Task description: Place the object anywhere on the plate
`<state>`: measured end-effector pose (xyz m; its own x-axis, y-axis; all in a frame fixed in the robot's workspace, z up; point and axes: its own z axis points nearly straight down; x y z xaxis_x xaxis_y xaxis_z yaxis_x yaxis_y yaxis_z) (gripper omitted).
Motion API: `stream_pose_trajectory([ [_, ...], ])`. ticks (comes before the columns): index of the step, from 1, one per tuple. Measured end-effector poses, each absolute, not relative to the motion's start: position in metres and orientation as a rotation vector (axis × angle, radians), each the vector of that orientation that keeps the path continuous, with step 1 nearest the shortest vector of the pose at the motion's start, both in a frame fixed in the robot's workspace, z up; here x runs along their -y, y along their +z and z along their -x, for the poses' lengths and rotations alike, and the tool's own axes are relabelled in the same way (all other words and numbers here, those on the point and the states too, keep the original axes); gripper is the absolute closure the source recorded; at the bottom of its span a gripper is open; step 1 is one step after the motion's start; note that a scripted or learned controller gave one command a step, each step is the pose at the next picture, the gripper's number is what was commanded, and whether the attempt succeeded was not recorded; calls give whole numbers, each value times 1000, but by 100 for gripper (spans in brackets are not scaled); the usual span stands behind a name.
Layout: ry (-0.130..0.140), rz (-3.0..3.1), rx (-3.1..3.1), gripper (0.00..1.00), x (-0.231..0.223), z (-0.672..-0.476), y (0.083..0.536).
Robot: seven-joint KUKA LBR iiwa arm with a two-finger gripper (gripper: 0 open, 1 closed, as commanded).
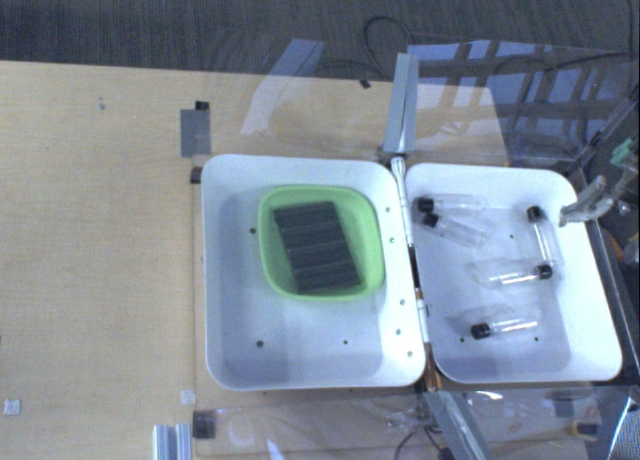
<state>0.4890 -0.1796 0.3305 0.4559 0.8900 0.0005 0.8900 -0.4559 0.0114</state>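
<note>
A green square plate sits in the left bin, toward its back. On the plate lies a dark grey ridged block, slightly turned. Several clear tubes with black caps lie in the right bin: a pair at the back left, one standing lengthwise at the right, one in the middle and one near the front. My gripper shows as a grey piece over the right bin's right rim, apart from the tubes and mostly cut off by the frame edge.
The bins stand side by side on a wooden bench, joined along a central ridge. A metal post rises behind that joint. Cables and frame parts crowd the back right corner.
</note>
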Motion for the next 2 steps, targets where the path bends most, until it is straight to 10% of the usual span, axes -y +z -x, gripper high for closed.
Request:
stream_pose_trajectory([
  [2, 6, -2741, -1528, 0, 197, -489, 279],
])
